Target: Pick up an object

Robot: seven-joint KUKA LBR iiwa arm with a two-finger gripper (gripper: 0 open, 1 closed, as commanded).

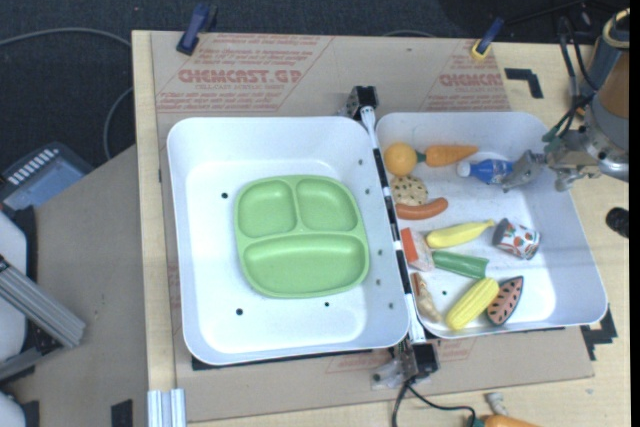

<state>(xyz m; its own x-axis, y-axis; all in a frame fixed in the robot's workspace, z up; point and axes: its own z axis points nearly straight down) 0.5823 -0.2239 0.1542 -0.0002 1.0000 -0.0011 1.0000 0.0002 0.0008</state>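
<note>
The right bin (580,245) holds several toy foods. An orange ball (401,158), a carrot (450,155) and a small blue bottle (487,170) lie along its far side. Below them are a cookie (408,190), a sausage (422,208), a yellow banana (458,234), a printed can (516,239), a green vegetable (460,265), a corn cob (472,302) and a watermelon slice (505,301). My gripper (541,170) hangs over the bin's far right part, just right of the blue bottle. Nothing is visibly held in it.
The left bin (200,175) carries a green divided plate (300,235) in its middle. A black clamp strip (385,215) runs between the two bins. The arm's body (610,105) stands at the right edge, above the bin's far right corner.
</note>
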